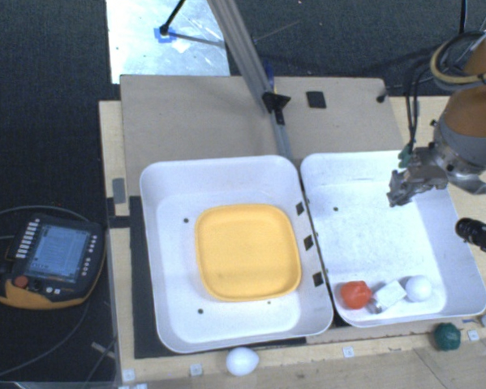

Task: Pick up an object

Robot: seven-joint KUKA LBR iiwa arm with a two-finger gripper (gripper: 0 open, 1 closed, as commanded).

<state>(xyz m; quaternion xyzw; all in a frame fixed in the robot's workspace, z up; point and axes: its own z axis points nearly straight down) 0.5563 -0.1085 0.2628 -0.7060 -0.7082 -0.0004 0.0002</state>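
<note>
The tan bench top point(198, 119) is seen to bear two shallow white plastic bins side by side. The left-hand bin point(167, 226) is occupied at its centre by a square yellow plastic plate with rounded corners point(248, 250), lying flat. The right-hand bin point(367, 232), taken here as the landmark, is touched along its left wall by the left-hand bin.

The grey arm with its orange band point(470, 117) is observed over the right-hand bin's upper right edge. Its dark two-finger gripper point(401, 191) is positioned over the upper right part of that bin's floor, well apart from the objects lying there. Whether it stands wide or narrow cannot be told from this view; nothing is seen between its tips.

A handheld control pendant, orange and grey with a lit screen point(50, 258), is recorded on the dark floor far to the left of the right-hand bin.

Along the bin's lower wall three small objects are noted in a row: a small red rounded object point(355, 294) at the left, a small white blocky object point(388, 294) just beside it, and a small white ball point(418, 287) touching or nearly touching that.

Outside the bin, a white egg-shaped object point(242, 361) lies below and to the left on the bench edge, and a small dark green object point(447, 336) lies just below the bin's lower right corner.
</note>
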